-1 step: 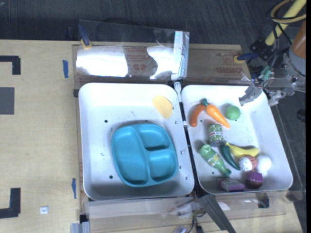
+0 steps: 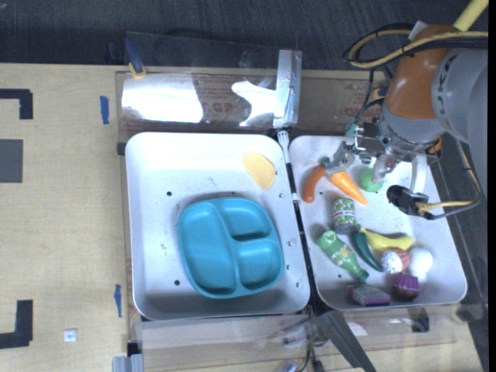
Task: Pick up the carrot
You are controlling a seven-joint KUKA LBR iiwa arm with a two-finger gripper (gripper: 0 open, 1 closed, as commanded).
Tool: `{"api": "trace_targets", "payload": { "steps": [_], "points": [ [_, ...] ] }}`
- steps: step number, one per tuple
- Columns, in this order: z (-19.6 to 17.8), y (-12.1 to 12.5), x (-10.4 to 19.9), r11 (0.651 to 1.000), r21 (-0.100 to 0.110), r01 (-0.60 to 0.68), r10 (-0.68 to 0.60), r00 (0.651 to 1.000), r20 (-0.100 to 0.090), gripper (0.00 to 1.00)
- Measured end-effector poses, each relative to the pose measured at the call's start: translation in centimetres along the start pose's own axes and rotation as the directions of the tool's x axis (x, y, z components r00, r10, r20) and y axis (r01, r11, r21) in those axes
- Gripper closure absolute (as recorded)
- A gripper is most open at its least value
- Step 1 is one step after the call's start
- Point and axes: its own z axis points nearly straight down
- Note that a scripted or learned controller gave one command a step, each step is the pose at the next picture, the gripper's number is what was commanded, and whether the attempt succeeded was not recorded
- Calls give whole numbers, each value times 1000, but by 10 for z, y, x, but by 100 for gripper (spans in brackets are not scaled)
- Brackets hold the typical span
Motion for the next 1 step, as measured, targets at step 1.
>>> {"api": "trace_targets", "payload": {
  "steps": [1],
  "points": [
    [-63,-23,21,998,-17,68,-68,998,1,0]
  ]
}}
